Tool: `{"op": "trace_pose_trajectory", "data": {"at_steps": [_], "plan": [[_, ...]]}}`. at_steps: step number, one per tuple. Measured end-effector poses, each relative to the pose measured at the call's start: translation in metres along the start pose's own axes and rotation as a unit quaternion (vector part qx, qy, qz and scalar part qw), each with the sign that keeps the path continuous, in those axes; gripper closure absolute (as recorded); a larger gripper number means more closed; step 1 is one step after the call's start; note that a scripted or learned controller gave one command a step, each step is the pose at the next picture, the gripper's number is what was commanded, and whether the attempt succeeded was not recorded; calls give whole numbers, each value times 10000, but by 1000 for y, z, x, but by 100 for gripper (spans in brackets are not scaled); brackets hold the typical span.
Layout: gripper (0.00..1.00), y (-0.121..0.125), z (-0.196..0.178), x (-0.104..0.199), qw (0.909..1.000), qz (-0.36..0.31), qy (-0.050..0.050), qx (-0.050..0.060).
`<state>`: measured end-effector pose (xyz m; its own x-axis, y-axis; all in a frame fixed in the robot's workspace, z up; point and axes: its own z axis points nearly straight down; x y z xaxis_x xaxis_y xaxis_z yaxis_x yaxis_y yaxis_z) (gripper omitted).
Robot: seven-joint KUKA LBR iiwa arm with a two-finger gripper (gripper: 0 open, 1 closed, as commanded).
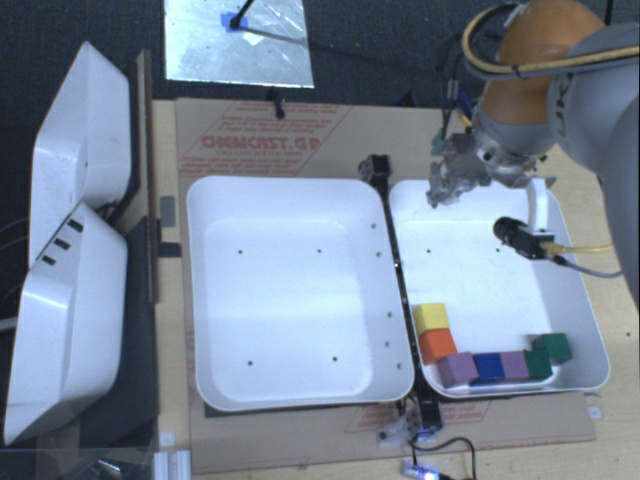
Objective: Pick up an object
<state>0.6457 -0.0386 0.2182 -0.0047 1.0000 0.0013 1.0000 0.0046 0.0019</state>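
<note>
Small blocks lie along the near edge of the right bin (575, 298): a yellow block (431, 317), an orange block (437, 344), a purple block (458, 367), a blue block (489, 367), a second purple block (513, 365) and a green block (550, 351). My gripper (443, 192) hangs over the far left corner of that bin, well above and away from the blocks. Nothing shows between its fingers.
The left bin (290, 288) sits beside the right one, with a black divider (400, 278) between them. A small black camera (520, 236) on a cable juts out over the right bin. White covers (70, 258) stand at the far left, and a shiny metal plate (238, 26) lies at the back.
</note>
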Motion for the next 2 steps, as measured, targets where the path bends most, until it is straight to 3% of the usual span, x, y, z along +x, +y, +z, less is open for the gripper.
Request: {"op": "trace_pose_trajectory", "data": {"at_steps": [2], "plan": [[100, -17, -12, 98, 10000, -1, 2, 0]]}}
